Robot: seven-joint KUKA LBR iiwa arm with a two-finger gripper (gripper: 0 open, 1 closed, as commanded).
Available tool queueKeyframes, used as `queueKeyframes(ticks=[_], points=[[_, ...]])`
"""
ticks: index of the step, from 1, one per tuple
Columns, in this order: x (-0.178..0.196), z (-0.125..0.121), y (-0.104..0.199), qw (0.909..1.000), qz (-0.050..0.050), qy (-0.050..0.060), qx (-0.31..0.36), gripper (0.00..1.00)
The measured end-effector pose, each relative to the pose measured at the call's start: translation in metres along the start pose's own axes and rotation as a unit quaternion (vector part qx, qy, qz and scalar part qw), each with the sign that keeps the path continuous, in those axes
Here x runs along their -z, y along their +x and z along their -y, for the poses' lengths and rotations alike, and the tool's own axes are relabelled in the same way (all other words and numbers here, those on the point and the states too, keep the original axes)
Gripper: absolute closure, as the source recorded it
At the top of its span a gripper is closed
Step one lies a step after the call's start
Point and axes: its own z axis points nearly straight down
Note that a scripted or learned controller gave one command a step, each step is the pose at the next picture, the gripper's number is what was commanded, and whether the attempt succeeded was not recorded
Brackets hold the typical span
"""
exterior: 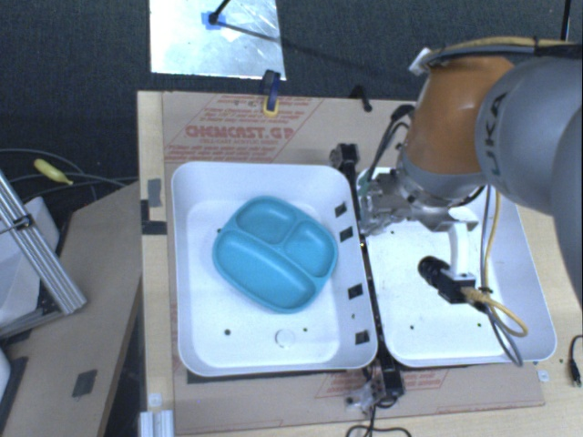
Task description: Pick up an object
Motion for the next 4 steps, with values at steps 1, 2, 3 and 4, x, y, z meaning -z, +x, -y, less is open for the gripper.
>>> queueKeyframes(ticks=[1, 2, 3, 4], points=[[-0.044, -0.013, -0.005, 1.0, 0.001, 0.003, -0.004, 1.0], [0.067, -0.011, 0.003, 1.0, 0.0, -0.004, -0.002, 1.0], [0.111, 0.064, 0.005, 1.0, 0.0, -0.001, -0.002, 1.0], [0.123, 0.067, 0.095, 1.0, 0.0, 0.001, 0.002, 1.0]])
